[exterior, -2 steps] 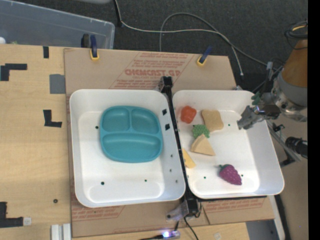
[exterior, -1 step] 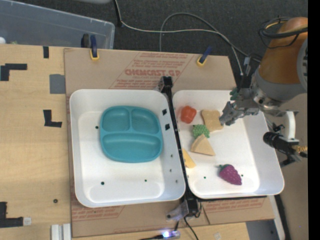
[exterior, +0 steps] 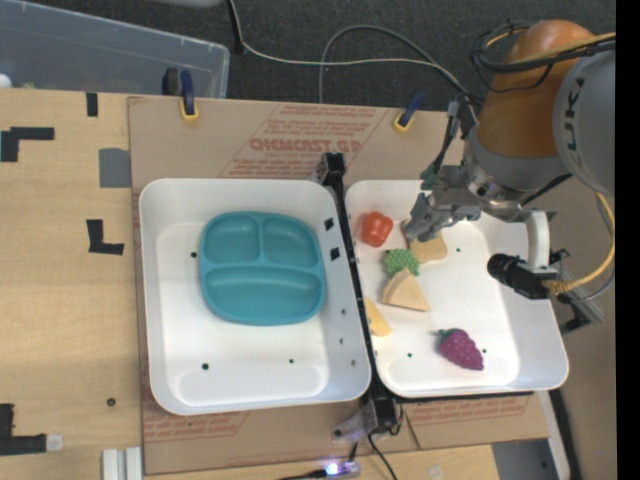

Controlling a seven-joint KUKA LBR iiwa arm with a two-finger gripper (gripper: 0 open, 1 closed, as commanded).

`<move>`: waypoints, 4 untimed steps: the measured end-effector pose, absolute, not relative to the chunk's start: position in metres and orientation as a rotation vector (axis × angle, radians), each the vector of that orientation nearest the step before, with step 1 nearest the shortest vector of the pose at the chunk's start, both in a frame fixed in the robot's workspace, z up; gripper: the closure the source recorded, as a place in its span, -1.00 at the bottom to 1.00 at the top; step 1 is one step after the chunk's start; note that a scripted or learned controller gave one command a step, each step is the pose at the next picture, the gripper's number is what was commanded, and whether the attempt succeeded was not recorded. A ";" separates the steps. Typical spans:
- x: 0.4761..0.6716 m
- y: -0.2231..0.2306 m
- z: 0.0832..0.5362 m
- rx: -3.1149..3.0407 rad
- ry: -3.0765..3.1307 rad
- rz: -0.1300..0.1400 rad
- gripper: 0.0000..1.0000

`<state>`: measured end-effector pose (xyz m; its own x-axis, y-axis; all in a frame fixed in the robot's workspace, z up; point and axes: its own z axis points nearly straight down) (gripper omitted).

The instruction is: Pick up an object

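Observation:
The right bin (exterior: 520, 353) holds several toy foods: a red tomato-like piece (exterior: 375, 228), a green broccoli (exterior: 400, 262), a tan wedge (exterior: 405, 292), a yellow piece (exterior: 376, 319) against the left wall, and purple grapes (exterior: 460, 349). My gripper (exterior: 424, 222) hangs low over the upper middle of this bin, just right of the red piece. A small tan piece (exterior: 433, 251) lies right below its tip. I see nothing lifted.
The left bin (exterior: 170, 368) carries a teal divided plate (exterior: 263, 268). A black divider with clips runs between the bins (exterior: 346, 258). The grey arm with its orange band (exterior: 530, 88) comes in from the upper right. A black fitting (exterior: 515, 273) juts over the right bin's right side.

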<state>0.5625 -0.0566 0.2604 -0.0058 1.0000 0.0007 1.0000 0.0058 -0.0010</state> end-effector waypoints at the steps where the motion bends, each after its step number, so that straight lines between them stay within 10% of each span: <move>1: 0.579 -0.010 0.243 -2.215 -2.226 0.002 1.00; 3: 0.601 0.100 0.219 -2.212 -2.228 0.001 1.00; 4: 0.601 0.096 0.220 -2.217 -2.224 0.003 -1.00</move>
